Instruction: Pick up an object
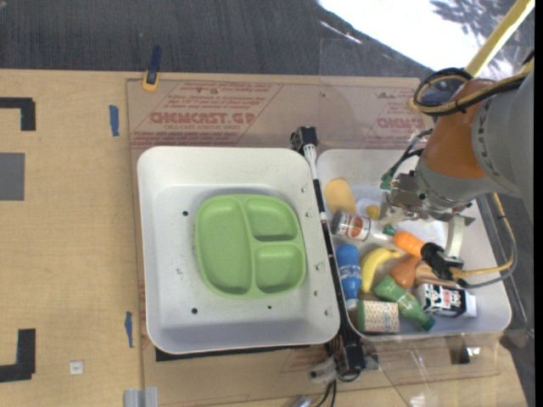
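Green tray [251,246] (white bin [161,227])

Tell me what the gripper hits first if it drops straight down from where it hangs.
Probably the orange carrot-shaped toy in the right bin, just below the gripper; depth is unclear from this slanted view.

Light wooden desk [68,227], marked with black tape corners [21,113] at the left edge and short blue tape strips [114,119]. Resting on it: a clear printed sheet [212,113] with red lettering, pinned at its top left corner by a blue-and-yellow clamp [153,68]. On the sheet, two shallow white bins side by side, touching: left bin [161,185], right bin [492,303].
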Controlling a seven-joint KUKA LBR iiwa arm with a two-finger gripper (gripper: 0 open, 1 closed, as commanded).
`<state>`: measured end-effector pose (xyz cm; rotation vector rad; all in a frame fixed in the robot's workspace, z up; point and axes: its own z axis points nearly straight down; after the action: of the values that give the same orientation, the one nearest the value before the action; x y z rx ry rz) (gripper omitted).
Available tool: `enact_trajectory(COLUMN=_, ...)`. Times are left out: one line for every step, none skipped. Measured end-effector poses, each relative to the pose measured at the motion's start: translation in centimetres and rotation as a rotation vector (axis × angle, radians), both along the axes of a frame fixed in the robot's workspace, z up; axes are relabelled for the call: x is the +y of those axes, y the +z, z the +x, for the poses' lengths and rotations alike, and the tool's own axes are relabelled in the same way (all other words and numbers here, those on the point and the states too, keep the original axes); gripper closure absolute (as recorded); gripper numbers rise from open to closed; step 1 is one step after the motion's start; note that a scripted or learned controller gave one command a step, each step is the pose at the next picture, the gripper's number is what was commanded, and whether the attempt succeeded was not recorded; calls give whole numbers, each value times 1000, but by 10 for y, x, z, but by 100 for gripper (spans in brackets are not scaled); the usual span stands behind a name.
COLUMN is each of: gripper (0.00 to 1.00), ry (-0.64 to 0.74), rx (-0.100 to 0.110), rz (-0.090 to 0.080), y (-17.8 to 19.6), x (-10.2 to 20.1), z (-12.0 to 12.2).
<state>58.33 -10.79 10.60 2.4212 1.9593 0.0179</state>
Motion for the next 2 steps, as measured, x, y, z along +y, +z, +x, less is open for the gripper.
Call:
enact_trajectory(gripper=100, ry=-72, rx=12, rz=12, y=-15, x=-8, z=-96)
enact_trajectory(gripper=100, ry=-421, rx=21, rz=23, y=79, x=88, z=-60)
